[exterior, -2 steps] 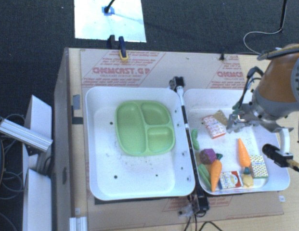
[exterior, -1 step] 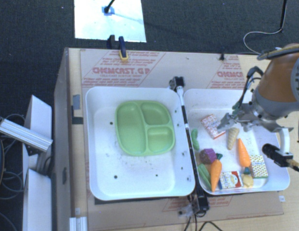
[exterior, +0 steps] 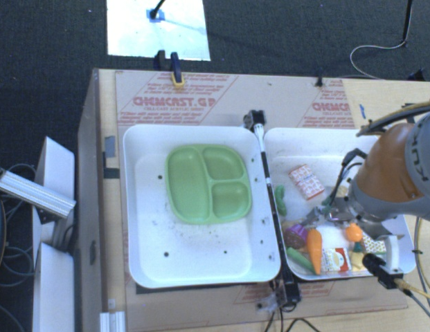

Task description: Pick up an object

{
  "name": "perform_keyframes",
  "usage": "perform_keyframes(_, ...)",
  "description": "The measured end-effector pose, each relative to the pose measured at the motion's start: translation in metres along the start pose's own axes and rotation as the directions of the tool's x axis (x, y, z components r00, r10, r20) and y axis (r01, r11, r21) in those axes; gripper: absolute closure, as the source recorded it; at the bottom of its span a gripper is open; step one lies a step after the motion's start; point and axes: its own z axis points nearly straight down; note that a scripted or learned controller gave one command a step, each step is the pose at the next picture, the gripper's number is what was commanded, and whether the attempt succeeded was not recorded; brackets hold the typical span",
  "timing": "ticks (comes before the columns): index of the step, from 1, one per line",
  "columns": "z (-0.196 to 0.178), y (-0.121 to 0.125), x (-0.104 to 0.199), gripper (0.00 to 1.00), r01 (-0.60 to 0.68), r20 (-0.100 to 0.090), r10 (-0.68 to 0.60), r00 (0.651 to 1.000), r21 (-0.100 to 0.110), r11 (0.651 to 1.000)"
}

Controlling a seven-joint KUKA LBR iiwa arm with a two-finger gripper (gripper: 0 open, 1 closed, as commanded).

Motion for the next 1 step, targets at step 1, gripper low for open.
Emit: perform_keyframes(1, -0.0111, 0.0026, 0.002, 1.0, 0.003, -0.003, -0.003, 1.0, -0.006, 1.0)
